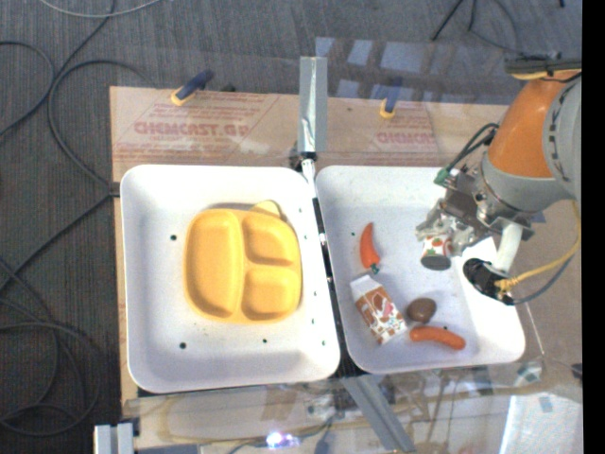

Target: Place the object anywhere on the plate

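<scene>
Tool (437, 246) at the end of the grey and orange arm (534, 149) hangs low over the right bin (510, 343), near its far right part; whether it is released or clenched I cannot tell. Just under it sits a small red and white object (434, 246), too blurred to name. Nearer the bin's middle lie an orange-red pepper (367, 245), a small carton (378, 311), a brown lump (421, 309) and a carrot-like piece (438, 338). Across the divider, the yellow sectioned plate (244, 263) rests in the left bin (151, 348), well apart from the tool. Both bins stand on the desk (142, 130).
</scene>
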### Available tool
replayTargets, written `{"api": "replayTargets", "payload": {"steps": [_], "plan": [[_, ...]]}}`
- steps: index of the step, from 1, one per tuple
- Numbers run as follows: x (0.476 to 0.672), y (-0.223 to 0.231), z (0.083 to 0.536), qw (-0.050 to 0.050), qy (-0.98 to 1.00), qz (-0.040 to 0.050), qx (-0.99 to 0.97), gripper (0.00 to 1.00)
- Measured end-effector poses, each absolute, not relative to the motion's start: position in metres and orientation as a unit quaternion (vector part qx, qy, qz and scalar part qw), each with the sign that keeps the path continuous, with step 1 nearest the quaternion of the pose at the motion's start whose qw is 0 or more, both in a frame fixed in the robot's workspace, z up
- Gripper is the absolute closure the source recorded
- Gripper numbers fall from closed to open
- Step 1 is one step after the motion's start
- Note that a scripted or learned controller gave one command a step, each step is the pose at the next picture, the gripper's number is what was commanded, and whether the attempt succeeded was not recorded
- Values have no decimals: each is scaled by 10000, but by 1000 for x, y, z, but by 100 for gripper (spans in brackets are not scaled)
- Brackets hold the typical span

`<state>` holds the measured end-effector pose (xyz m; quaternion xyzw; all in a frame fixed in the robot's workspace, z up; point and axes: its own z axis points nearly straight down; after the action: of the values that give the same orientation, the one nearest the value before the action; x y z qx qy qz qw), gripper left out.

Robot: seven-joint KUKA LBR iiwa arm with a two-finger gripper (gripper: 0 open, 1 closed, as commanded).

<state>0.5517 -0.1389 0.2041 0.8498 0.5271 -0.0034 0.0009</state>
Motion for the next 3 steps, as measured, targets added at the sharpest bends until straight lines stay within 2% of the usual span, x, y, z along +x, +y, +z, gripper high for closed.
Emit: {"api": "replayTargets", "payload": {"steps": [1,2,3], "plan": [[576,-52,235,-2,4236,-27,9059,100],[608,15,182,3,4481,-34,8940,100],[581,75,182,-1,3456,-35,9384,100]]}}
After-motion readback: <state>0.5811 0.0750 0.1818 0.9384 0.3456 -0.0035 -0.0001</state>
